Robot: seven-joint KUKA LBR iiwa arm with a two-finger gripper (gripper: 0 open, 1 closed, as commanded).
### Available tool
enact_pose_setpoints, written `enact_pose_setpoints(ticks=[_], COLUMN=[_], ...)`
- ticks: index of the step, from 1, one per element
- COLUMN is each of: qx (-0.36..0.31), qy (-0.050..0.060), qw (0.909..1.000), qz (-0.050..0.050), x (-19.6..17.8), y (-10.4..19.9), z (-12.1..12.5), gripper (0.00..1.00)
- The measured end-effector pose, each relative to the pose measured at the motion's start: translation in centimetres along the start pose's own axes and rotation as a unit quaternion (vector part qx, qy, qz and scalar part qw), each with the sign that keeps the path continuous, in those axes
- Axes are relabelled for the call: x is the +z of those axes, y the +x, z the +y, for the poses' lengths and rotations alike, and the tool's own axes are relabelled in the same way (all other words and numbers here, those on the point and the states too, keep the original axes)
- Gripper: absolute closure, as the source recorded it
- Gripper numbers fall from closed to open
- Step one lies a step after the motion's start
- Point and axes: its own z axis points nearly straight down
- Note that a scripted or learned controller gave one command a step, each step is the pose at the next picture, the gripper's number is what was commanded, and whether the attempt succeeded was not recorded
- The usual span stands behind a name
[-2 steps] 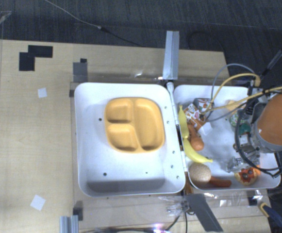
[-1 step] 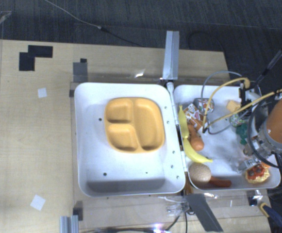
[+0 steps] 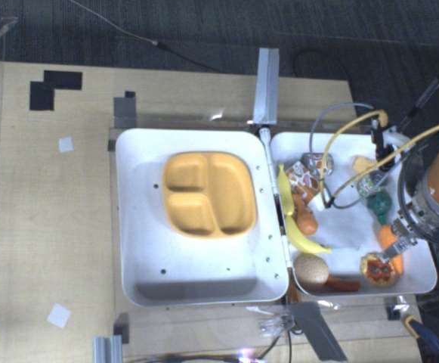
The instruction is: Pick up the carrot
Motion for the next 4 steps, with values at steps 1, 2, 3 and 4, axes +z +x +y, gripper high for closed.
enact_pose_setpoints(ticks=[1,2,3,4], qx=[-0.096,-0.122,-0.216,-0.268], qy=[0.0,0.001,-0.003,-0.002], qw=[0.9953,0.9925,0.9763,0.9635], qz=[-0.001,0.001,-0.006,-0.003], x=[-4.6,-12.8,0.7,2.5], y=[-3.8,-5.6,-3.3,-0.8], z=[-2.0,-4.1,-5.9,-3.4], gripper=[1.0,1.0,1.0,1.0])
